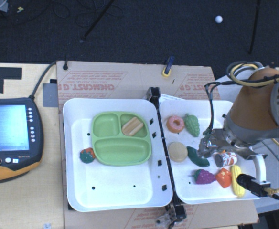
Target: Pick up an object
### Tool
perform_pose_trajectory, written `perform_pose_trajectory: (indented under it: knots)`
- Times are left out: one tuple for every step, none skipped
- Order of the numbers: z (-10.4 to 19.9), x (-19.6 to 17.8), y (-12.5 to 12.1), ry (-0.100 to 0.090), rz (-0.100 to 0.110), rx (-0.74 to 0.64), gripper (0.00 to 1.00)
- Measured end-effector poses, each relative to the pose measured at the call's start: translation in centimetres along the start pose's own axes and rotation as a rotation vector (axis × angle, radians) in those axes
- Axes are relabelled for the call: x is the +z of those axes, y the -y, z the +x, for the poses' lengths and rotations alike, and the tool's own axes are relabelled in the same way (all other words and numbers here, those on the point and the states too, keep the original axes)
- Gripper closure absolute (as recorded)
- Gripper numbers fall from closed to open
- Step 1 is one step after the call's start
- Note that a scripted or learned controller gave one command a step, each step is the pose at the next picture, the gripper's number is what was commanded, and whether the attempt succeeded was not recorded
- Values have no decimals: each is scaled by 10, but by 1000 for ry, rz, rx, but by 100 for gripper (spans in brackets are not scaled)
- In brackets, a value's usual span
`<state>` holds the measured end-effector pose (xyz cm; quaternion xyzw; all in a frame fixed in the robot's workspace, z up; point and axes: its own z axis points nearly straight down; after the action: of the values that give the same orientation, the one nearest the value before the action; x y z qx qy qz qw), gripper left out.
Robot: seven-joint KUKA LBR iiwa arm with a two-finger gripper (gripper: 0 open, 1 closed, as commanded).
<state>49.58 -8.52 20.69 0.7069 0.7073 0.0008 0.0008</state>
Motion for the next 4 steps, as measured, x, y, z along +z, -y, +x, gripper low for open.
perform_pose_trajectory:
  knots:
    - [-1, -22, -1, 0, 2, 0, 100]
    - [36, -29, -45, -1, 2, -4, 100]
    - [75, -26, -91, -1, 3, -4, 100]
    - [116, -29, -118, -2, 4, -4, 100]
